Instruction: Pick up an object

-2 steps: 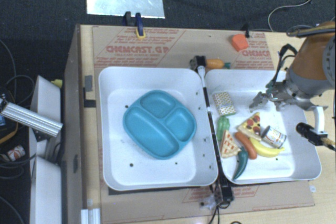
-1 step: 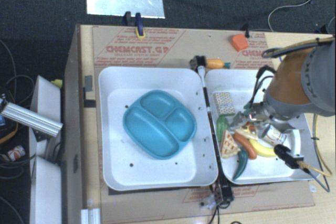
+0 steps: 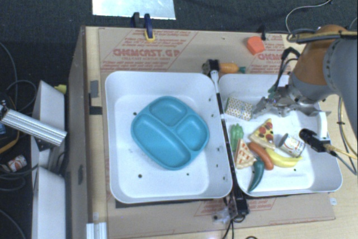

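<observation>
My gripper (image 3: 267, 106) is low over the back part of the right bin (image 3: 324, 176), reaching in from the right. A speckled grey block (image 3: 239, 108) lies just left of it, and a pizza slice (image 3: 263, 132) just in front of it. Further forward are a small can (image 3: 292, 145), a banana (image 3: 282, 159), a red sausage (image 3: 261, 155), a second pizza slice (image 3: 243, 154), a green pepper (image 3: 236, 132) and a dark green chilli (image 3: 256, 175). Nothing shows between the gripper's tips.
The left bin (image 3: 128, 176) holds a blue divided plate (image 3: 169, 131). A carrot (image 3: 229, 68) lies at the back rim between the bins. An orange block (image 3: 255, 45) sits on the board behind the right bin.
</observation>
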